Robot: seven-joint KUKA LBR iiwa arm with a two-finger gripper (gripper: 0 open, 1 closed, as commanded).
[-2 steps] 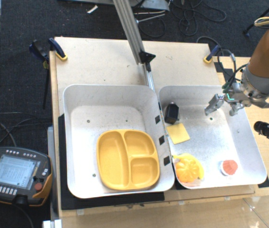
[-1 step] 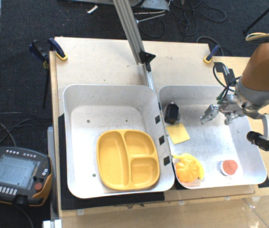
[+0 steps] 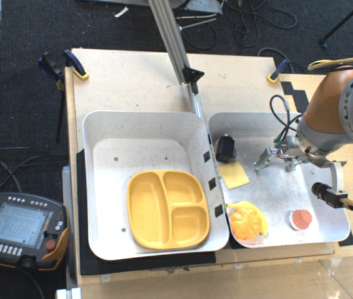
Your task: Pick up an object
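Silver fingers (image 3: 262,161) stand spread apart over the middle of the right bin (image 3: 270,122), with nothing between them. Their tips point down and towards the view's left, above bare bin floor. The grey arm (image 3: 338,114) with its orange band reaches in behind them from the right edge.

Nearest to the fingers, on their left, a flat yellow pad (image 3: 234,175) lies on the bin floor. It is roughly square and turned slightly, so its edges run at a slant to the bin walls; no long axis is clear. Just above it, close to the bin's left wall, sits a small black block (image 3: 226,147), its long axis running up and down the view; I cannot tell which end is the front. The two are near each other, and contact cannot be judged.

Further out, at the bin's near left corner, an orange and yellow rounded toy (image 3: 247,222) rests against the rim. A small red disc (image 3: 301,218) lies well apart from it towards the near right corner, below the fingers.

Beyond the dividing wall, the left bin (image 3: 101,129) holds a yellow divided tray (image 3: 167,208), long axis roughly up and down the view. Both bins sit on the pale surface (image 3: 133,73).
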